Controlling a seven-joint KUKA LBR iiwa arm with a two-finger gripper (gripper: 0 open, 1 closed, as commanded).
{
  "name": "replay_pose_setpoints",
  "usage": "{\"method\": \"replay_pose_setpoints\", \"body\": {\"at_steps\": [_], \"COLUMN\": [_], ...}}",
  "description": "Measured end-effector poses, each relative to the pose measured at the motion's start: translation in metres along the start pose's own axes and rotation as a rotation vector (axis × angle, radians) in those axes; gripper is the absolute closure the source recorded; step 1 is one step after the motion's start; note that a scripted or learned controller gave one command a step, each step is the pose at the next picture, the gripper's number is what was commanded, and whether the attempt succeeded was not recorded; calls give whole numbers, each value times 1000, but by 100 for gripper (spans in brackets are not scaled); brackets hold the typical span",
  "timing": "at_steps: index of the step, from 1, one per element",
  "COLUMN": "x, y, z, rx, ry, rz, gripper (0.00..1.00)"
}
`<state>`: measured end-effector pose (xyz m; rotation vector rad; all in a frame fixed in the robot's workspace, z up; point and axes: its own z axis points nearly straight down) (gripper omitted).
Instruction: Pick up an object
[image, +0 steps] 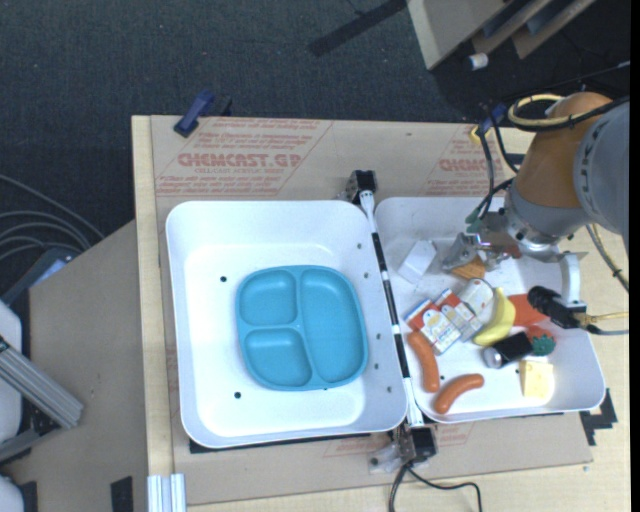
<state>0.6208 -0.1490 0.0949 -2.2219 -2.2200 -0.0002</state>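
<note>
- White plastic bins sit side by side on the bench: the left bin carries a blue divided plate, the right bin holds a jumble of toy food.
- We see the grey arm reaching in from the right, its gripper low over the far part of the right bin, close to a small orange-brown piece and a crumpled white wrapper.
- We cannot tell from this slant how the gripper is set, and nothing visibly sits in its grasp.
- We judge the step in hand to be the approach or descent onto a pick; no object looks lifted yet.
- Candidates lie just nearer: a banana, a printed carton, two sausages and a yellow cheese wedge by the near right corner.
- The next move, as we read it, calls for settling squarely over one item and closing on it alone, since the pieces crowd and touch one another.
- Room is tight: the shared wall between the bins runs just left of the pile, and the far rim lies close behind the gripper.
- Open space lies straight up, and over the left bin around the plate.
</note>
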Motion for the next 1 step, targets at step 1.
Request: {"method": "replay_pose_setpoints", "body": {"at_steps": [1], "x": [82], "y": [-20], "z": [-91], "rx": [-2], "ry": [0], "rz": [-3], "gripper": [100]}}
